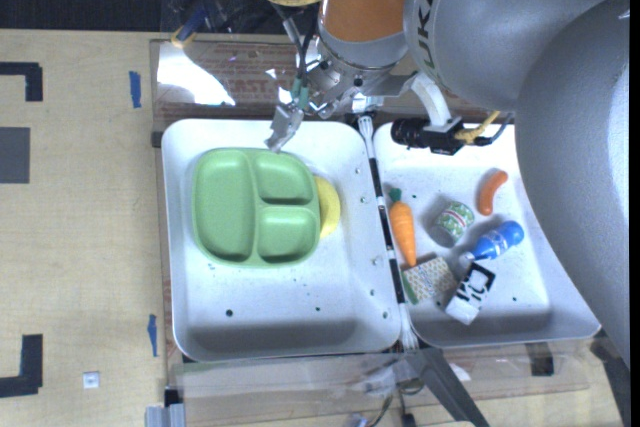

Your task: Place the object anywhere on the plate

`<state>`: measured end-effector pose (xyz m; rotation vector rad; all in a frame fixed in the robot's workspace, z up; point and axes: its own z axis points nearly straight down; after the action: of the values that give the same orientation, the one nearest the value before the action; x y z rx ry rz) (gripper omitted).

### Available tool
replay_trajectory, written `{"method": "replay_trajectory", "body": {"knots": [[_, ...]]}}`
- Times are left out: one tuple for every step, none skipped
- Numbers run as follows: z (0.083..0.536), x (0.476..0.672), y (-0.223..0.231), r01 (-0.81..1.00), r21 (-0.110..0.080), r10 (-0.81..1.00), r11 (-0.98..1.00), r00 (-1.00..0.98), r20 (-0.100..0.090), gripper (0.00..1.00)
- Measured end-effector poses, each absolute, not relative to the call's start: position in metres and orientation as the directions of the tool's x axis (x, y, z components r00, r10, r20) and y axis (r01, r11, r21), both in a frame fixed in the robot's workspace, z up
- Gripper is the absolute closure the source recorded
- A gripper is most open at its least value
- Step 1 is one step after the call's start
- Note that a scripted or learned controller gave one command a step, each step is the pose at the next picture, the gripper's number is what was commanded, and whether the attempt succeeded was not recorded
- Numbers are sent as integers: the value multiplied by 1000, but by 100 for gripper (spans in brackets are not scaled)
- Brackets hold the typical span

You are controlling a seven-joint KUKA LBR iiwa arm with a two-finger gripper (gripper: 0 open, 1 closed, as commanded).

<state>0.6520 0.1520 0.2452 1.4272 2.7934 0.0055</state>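
Observation:
A green divided plate (235, 207) lies in the left bin (290, 300), toward its back left. A yellow object (329, 204) pokes out from under the plate's right edge. My gripper (283, 128) hangs over the back rim of the left bin, just above the plate's far right corner. Its tip points down and left. I see nothing clearly held at the tip. The grey arm with its orange band reaches in from the upper right.
The right bin (520, 300) holds an orange carrot (402, 230), a small orange piece (490, 191), a green-and-white ball (453, 219), a blue bottle (496, 241), a speckled pad (427, 278) and a black-and-white box (470, 293). A ridge (382, 215) divides the bins.

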Motion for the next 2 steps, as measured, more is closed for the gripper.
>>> {"method": "replay_trajectory", "body": {"knots": [[341,667,128,667,5,667,745,-745,-4,0],[253,619,168,829,1,829,560,-560,1,0]]}}
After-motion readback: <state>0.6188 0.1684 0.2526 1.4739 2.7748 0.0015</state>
